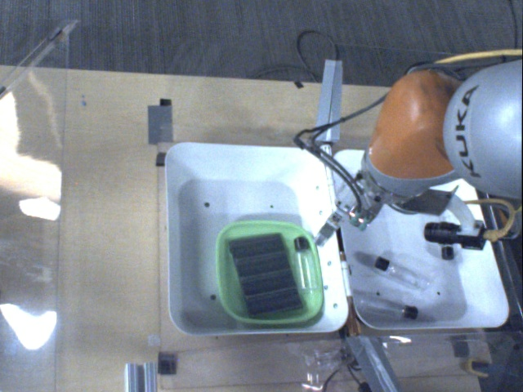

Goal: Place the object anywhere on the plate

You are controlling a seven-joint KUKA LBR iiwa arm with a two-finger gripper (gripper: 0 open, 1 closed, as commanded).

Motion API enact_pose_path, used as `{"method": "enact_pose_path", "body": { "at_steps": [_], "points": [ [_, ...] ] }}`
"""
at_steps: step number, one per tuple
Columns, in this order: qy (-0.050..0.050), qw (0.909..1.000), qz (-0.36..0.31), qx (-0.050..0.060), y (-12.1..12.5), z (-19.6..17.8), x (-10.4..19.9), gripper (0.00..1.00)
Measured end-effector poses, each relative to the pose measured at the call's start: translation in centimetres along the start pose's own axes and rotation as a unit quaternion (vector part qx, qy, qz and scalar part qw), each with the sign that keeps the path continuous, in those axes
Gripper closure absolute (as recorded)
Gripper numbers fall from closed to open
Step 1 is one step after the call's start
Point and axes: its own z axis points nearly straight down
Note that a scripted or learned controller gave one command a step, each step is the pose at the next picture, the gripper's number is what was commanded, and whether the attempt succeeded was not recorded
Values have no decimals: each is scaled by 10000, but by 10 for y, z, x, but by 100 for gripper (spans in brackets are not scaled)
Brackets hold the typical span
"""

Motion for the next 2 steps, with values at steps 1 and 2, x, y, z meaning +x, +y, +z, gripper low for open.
{"method": "enact_pose_path", "body": {
  "at_steps": [1, 2],
  "points": [
    [-16, 9976, -695, -2, -20, -19, -67, 0],
    [-55, 9975, -699, -36, -17, -31, -69, 100]
  ]
}}
